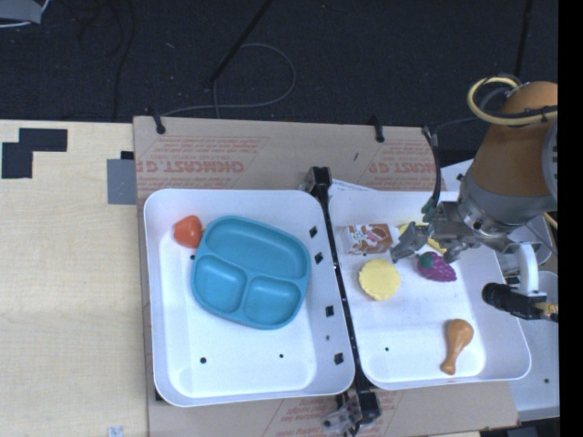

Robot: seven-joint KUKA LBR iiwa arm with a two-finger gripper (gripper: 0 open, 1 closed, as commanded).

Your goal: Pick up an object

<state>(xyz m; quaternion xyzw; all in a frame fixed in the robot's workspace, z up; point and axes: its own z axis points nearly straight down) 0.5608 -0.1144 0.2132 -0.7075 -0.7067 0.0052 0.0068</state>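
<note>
Arm (510,167): grey with orange band, reaching in from the right over the far part of the right bin (496,358)
Pincer (426,241): low over the right bin's far side, fingers spread apart, nothing seen between them
Purple grapes (437,267): just right of the pincer, in the right bin
Yellow round piece (379,279): near-left of the pincer
Snack packet (369,238): left of the pincer
Drumstick (455,343): near right corner
Left bin (182,371): blue divided plate (250,272) in the middle, orange-red fruit (188,231) beside its far left edge
</note>
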